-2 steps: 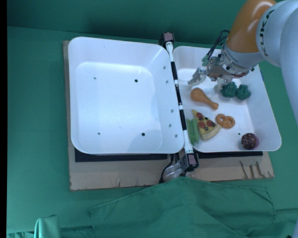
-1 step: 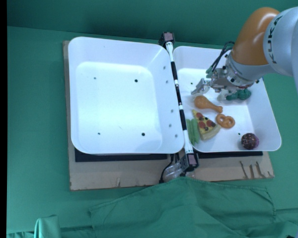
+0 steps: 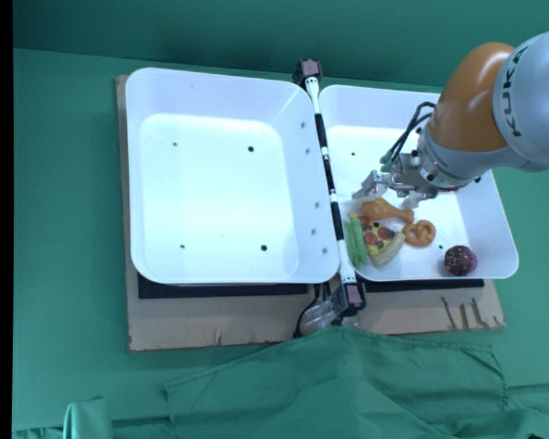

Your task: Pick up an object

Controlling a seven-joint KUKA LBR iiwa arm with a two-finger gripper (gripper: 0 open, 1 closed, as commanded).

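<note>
Can't tell if the jaws are open or closed from up here; the chicken drumstick (image 3: 385, 211) lies just below them in the right bin (image 3: 494, 210), touching the pizza slice (image 3: 382, 242); probably light, hard, slick plastic; I'd grab the narrow bone end.

High slanted view over both bins (image 3: 137, 154)

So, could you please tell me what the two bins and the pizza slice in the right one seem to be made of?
The left bin and the right bin look like moulded white plastic: thin walls, rounded corners and a smooth, slightly glossy finish. The pizza slice is probably a plastic or rubber toy, judging by its flat, saturated yellow and red colouring, though the view is too small to be sure.
</note>
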